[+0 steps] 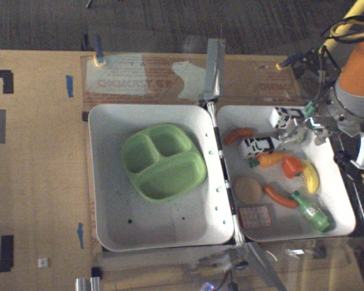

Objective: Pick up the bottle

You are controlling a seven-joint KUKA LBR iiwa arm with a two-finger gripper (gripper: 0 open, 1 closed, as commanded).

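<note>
Arm [352,83] reaches in from right, tool [300,131] low.

Green divided plate [164,161]; white bins [109,223]; green bottle [310,211]; yellow banana [311,176]; black-and-white carton [259,145]; orange carrot [273,159].

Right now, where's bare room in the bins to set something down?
Left bin: bare floor around the green plate, widest along its near edge. Right bin: crowded with the bottle, banana and other toy food; no real gap.
</note>
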